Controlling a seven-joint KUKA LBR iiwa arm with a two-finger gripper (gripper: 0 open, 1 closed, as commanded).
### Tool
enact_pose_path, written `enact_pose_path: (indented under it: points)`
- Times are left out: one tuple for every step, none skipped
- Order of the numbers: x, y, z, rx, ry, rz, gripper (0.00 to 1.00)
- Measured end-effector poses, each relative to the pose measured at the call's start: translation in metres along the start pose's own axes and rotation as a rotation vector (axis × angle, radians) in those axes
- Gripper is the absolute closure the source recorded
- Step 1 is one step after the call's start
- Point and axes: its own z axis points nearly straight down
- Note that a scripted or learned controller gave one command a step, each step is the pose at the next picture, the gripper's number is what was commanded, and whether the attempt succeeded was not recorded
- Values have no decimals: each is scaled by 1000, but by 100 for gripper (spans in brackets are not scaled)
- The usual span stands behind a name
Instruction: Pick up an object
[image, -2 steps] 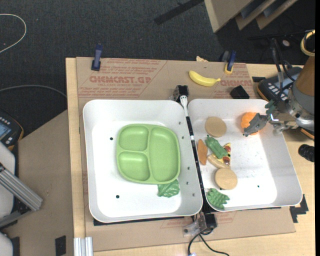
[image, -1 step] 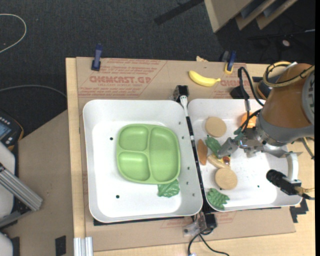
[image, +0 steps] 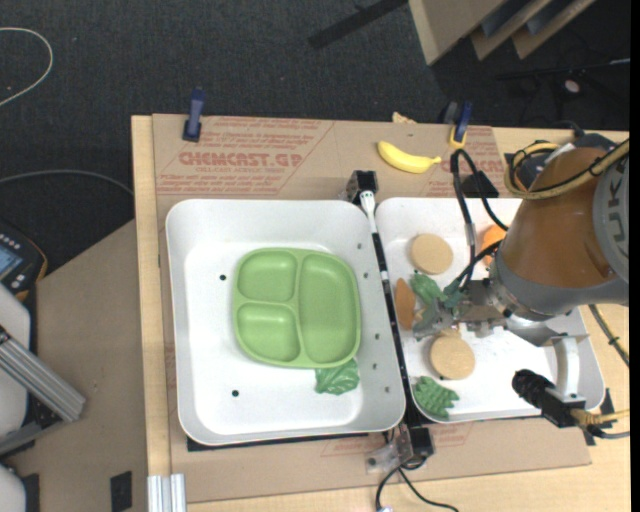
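My gripper (image: 438, 318) hangs low in the right bin (image: 590, 372), at its left-middle. It is just below a green leafy piece (image: 427, 289) and beside a brown oblong piece (image: 403, 299). A tan round disc (image: 451, 358) lies right under the gripper toward the front. Another tan disc (image: 432, 253) lies further back. A second green leafy piece (image: 434, 396) sits at the bin's front left corner. The arm's grey and orange body hides the bin's right middle, and an orange piece (image: 491, 239) peeks out behind it.
The left bin (image: 190, 300) holds a green divided plate (image: 298, 307) and a green leafy piece (image: 338, 379) at the plate's front edge. A yellow banana (image: 407, 158) lies on the cardboard behind the bins. Black cables run across the back of the right bin.
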Motion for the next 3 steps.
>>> enact_pose_path:
  points:
    - [-4, 2, -9, -5, -4, 6, 100]
    - [-1, 3, -196, -26, -5, 2, 100]
    - [34, 2, -269, -16, -4, 0, 100]
